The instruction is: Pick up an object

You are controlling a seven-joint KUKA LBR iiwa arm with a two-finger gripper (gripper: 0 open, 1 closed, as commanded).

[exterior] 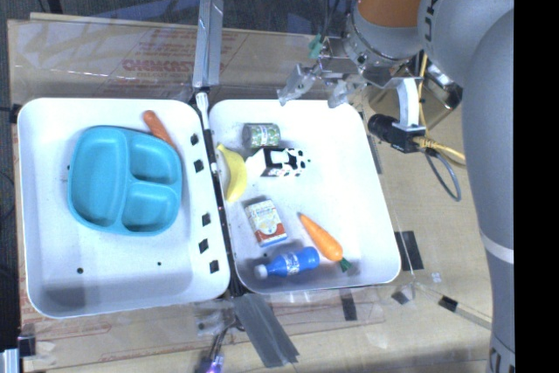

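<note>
**Gripper spread above right bin's far edge**

The two-finger metal gripper (316,88) hangs with fingers spread, holding nothing. Below in the right white bin (371,214): a glossy yellow banana (233,172), a black-and-white cow toy (285,162), a tapered orange carrot (321,239), a blue plastic bottle (288,264).

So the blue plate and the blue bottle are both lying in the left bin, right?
Not quite. The camera view shows the blue plate in the left bin, but the blue bottle lies in the right bin, near its front edge beside a carrot.
</note>
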